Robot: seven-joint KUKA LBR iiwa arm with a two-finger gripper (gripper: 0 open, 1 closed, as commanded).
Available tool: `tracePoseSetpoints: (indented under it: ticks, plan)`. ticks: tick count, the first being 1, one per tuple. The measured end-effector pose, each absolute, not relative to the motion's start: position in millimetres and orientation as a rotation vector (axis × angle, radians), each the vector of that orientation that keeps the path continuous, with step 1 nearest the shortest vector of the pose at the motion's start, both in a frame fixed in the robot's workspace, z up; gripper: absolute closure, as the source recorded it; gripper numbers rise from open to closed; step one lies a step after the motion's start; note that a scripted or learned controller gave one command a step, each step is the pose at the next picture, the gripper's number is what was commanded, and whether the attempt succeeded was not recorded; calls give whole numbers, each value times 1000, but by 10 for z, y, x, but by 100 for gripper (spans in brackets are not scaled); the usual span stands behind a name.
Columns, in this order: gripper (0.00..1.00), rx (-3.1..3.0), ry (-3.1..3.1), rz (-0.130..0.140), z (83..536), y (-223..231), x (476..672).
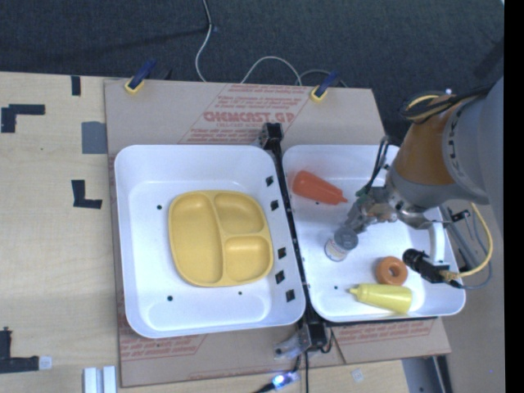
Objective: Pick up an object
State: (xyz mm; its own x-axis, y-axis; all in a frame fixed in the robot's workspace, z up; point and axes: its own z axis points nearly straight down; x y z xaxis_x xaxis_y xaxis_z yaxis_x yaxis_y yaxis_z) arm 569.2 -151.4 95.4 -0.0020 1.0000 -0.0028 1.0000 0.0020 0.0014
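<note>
In the right bin [372, 158] lie an orange carrot [318, 188] near the back left, a brown ring-shaped doughnut [392, 270] at the front right, and a yellow squeeze bottle [383, 297] along the front wall. My gripper [341, 244] reaches down from the right into the middle of this bin, between the carrot and the doughnut. Its tip sits close to the bin floor. I see nothing held in it.
The left bin [135, 170] holds a yellow divided plate [219, 237]. A black divider [282, 211] runs between the bins. Both bins rest on a cardboard sheet [246, 113] with cables behind it.
</note>
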Motion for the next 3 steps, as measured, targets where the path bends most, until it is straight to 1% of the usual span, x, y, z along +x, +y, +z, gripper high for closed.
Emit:
tracePoseSetpoints:
  ticks: [1,2,3]
  plan:
    - [100,2221,2222,1,1398,-1516,5623]
    - [100,2219,2219,2,1939,-1561,5540]
    - [100,2218,2222,2,2459,-1558,5548]
